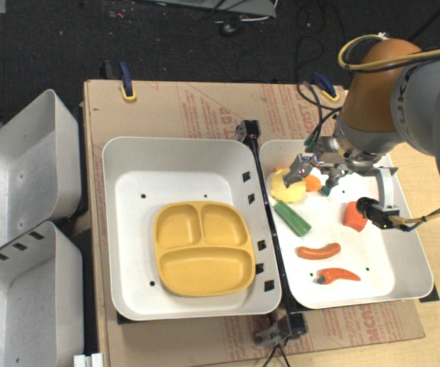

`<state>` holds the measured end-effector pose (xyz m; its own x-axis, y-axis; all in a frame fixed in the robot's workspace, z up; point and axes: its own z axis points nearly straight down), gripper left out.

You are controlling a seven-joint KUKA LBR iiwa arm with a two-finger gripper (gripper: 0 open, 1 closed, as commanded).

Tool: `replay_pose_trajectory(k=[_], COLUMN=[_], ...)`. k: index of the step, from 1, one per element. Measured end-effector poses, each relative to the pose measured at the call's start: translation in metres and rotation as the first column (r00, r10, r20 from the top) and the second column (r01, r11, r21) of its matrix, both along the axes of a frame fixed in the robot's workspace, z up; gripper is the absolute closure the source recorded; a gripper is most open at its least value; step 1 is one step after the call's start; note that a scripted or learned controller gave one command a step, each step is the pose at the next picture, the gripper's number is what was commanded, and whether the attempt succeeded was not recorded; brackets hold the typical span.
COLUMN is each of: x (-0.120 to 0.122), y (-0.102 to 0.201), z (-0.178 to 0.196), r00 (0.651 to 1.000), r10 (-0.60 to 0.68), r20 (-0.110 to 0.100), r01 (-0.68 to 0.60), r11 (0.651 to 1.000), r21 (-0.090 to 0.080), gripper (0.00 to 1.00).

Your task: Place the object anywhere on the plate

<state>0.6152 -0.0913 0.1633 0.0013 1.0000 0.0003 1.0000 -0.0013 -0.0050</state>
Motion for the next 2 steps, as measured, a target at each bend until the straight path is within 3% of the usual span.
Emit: replay_pose_trajectory(k=[1,2], x=[-0.001,0.000], y=[-0.001,-0.001], z=[-0.043,-0.030], r00=[1.000,1.000], r10=[0.000,-0.001], r20=[0.001,0.005], r01=[0.000,0.001], r11=[1.000,1.000], r21=[0.000,-0.001], gripper=[0.00,1.00])
